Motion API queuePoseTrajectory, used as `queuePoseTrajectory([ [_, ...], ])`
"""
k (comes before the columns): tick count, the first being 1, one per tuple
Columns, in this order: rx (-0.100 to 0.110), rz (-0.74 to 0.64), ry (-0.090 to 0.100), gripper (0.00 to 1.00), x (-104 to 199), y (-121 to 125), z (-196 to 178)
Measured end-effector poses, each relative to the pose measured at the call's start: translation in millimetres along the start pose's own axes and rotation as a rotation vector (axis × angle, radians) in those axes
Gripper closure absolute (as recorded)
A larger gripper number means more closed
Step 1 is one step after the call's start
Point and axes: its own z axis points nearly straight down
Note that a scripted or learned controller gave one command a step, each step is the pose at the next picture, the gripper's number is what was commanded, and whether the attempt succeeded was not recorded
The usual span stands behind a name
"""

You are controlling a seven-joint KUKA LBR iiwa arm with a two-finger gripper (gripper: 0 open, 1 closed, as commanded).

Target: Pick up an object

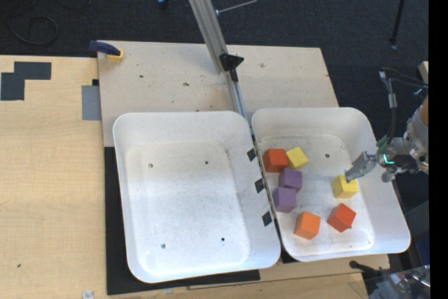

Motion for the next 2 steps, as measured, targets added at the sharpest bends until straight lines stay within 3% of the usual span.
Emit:
queuePoseTrajectory([
  [2,0.006,-0.001,0.002,0.0,-1,-6,88],
])
